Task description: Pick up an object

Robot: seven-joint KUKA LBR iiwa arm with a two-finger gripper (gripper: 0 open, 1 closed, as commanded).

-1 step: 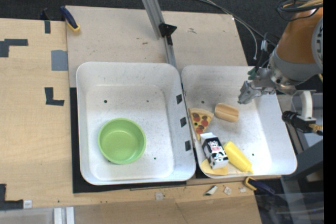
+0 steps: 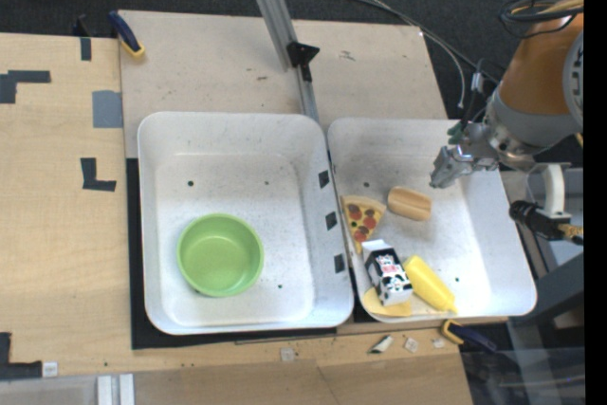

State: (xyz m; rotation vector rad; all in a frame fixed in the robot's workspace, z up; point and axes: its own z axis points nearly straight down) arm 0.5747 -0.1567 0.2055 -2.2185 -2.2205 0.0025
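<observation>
Arm body cut off by the frame's right side; just the orange band, grey wrist and pincer [image 2: 444, 172] visible. Pincer tips small and dark against the bin floor, can't tell whether they are apart or closed, nothing seen between them. It hangs over the upper middle of the right bin [image 2: 493, 294], just above-right of the bread roll [image 2: 410, 203], apart from it as far as can be told.

Right bin holds 4 items. 1 bread roll: tan, stubby, lying on its side near the bin centre. 1 pizza slice [image 2: 361, 217]: yellow wedge, red dots, by the left wall, just left of the roll. 1 small carton [image 2: 387, 271]: white with black and red print, print too small to read, lower left of the bin. 1 yellow corn-like piece [image 2: 430, 285]: just right of the carton, touching or nearly so; exact type unclear. A pale yellow flat bit sticks out under carton and corn, mostly hidden.

Left bin [image 2: 152, 223]: 1 green bowl [image 2: 220, 253], upright, lower left area.

2 white bins, side by side on the counter [image 2: 57, 232]. A grey metal pole [image 2: 270, 0] slants in from the top, its upper end cut off.
</observation>
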